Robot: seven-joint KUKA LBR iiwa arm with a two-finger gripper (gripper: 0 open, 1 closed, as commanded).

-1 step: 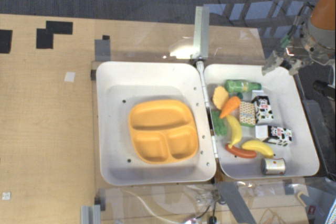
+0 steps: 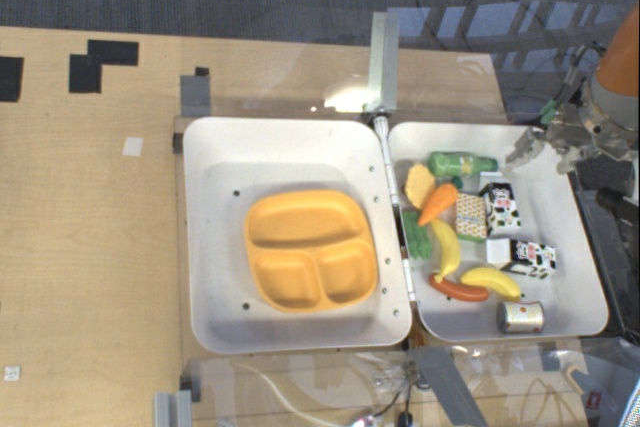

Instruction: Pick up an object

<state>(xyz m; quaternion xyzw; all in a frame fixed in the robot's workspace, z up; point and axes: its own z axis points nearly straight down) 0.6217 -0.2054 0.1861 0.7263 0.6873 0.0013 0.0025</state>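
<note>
Arm: you see it cut off at the right edge.
Gripper (image 2: 543, 146): fingers spread wide, holding nothing, over the right bin's (image 2: 590, 260) far corner.
Objects: toy food heaped mid-bin, overlapping; carrot (image 2: 437, 202), two bananas (image 2: 446, 250), silver can (image 2: 521, 316).
Left bin (image 2: 215, 215): yellow divided tray (image 2: 305, 248).

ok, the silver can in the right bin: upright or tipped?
Tipped. The silver can lies on its side near the right bin's front edge, its round end facing left.
</note>
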